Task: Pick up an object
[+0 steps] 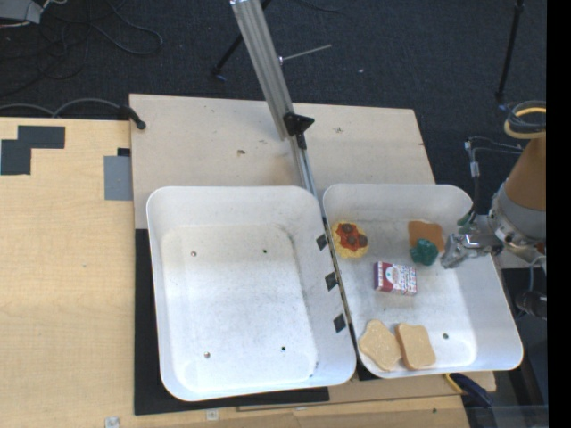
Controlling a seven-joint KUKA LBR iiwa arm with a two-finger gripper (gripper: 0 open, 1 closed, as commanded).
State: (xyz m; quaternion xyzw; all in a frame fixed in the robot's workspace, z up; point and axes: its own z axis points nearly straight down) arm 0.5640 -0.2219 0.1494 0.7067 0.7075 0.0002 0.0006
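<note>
At the right edge of the frame, the metal fingers (457, 250) sit low beside a small green lump toy (424, 252) in the right white bin (500, 328), ready to grab; how wide they are, I cannot tell.

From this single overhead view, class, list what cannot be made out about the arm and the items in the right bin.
- Claw, camera view: too small and blurred to read its opening.
- Arm: cut off by the right edge.
- Red-and-white packet: print too small to read.
- Green object: shape blurred, identity unclear.

Pale bench (223, 141) bears two white bins (236, 292) side by side.
</note>
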